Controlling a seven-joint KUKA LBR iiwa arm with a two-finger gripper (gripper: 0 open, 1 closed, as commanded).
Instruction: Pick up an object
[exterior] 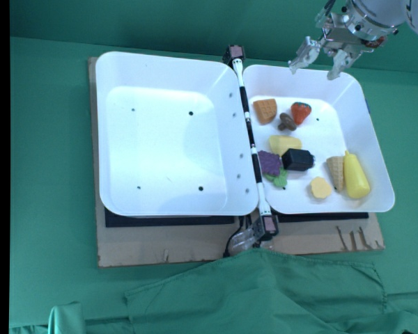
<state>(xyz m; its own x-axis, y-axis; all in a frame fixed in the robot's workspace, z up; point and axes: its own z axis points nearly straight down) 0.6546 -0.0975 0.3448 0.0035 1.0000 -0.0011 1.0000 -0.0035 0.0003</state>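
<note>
My gripper [319, 62] hangs open above the far rim of the right bin [373, 127], with nothing between its fingers. Below it in that bin lie an orange wedge [265, 110], a red strawberry [301, 111], a small brown piece [287, 122], a pale yellow piece [283, 145], a black block [297, 159], a purple piece [269, 163] with a green bit [281, 180], a round orange slice [320, 188], a tan cone [336, 172] and a yellow bottle-shaped toy [354, 175].
The left bin [167, 131] stands beside the right one, parted by a black-and-white bar [249, 132]. Both rest on a cardboard sheet [160, 245] over green cloth. A bunched green cloth fold [265, 291] lies at the front.
</note>
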